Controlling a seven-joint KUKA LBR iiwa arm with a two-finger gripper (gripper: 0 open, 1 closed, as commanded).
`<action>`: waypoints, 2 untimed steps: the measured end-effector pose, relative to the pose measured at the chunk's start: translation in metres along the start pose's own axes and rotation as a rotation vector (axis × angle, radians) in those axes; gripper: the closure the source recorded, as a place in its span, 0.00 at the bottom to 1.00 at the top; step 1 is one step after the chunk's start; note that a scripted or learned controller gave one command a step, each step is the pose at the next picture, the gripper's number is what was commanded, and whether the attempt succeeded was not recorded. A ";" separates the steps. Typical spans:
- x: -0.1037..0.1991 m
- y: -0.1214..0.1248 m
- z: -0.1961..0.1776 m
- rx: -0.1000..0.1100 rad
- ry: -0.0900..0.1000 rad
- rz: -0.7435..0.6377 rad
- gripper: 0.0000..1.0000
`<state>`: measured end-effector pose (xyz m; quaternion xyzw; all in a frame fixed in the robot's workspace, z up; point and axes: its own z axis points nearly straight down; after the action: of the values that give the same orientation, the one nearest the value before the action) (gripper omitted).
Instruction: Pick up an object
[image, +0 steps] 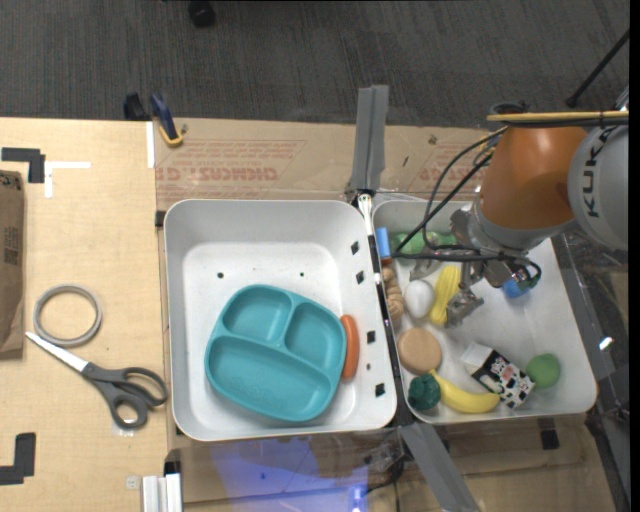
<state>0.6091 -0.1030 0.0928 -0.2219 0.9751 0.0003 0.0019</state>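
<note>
My gripper hangs low in the right bin, below the orange band of the arm. It sits just to the right of a yellow corn-like piece, touching it or nearly so. A white egg lies to the left of that piece. A small blue item lies to the right of the gripper. I cannot see anything held.
The right bin also holds a tan round piece, a dark green broccoli, a banana, a black-and-white box, a green ball and a green item. The left bin holds a teal divided plate and an orange piece. Scissors and a tape roll lie on the bench.
</note>
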 end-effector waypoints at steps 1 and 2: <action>-0.002 0.000 -0.011 0.003 -0.006 -0.001 1.00; 0.008 -0.031 0.000 0.002 -0.002 0.189 1.00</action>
<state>0.6155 -0.1340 0.0931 -0.1291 0.9916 -0.0002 0.0030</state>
